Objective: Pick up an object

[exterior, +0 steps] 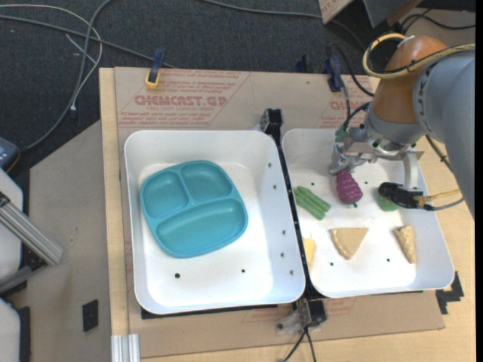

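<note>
In the camera view, the right bin (377,274) carries the loose pieces and the left bin (226,271) holds a teal divided plate (195,207). The gripper (345,166) hangs low over the upper middle of the right bin, directly over a purple grape-like bunch (349,188), which lies at its 6 o'clock and so close that the two look to be touching. The wrist hides the gripper's tips, so I cannot tell whether it is spread or closed, nor whether it has any hold on the bunch.

From the bunch, a green pod (312,201) lies near at 8 o'clock and a tan wedge (349,241) at 6 o'clock. A second tan wedge (407,243) sits further off at 4 o'clock, and a yellow piece (309,251) rests against the bin's left wall at 7 o'clock.

The step in hand looks like the approach or the grasp on the purple bunch, the likely target. The next move calls for a firm close around its bumpy, rounded body, then a straight lift clear of the green pod. The bunch may roll or slip out if pinched off-centre.
</note>
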Robot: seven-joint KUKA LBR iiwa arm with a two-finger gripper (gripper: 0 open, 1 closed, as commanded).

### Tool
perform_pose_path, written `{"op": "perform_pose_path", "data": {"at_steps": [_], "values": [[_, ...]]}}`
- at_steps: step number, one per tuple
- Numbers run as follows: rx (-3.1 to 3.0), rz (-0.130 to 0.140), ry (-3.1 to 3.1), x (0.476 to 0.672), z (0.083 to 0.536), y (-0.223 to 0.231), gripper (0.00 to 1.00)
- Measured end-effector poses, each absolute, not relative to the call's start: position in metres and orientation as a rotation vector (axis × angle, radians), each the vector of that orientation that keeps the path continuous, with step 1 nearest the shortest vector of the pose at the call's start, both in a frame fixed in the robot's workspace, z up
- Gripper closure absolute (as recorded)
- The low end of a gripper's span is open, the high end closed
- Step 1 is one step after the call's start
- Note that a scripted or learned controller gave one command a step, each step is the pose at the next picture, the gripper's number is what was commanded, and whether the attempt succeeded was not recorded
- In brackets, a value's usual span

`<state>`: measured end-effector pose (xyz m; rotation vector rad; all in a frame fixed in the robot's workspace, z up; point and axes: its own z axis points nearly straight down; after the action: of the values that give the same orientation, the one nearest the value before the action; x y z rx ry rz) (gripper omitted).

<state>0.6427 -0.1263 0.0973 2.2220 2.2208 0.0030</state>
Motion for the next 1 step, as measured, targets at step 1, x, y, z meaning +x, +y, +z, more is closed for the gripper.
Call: {"op": "perform_pose_path", "data": {"at_steps": [1], "values": [[2.216,0.006,2.22,0.6443,0.1495,-0.1156,1.0]]}}
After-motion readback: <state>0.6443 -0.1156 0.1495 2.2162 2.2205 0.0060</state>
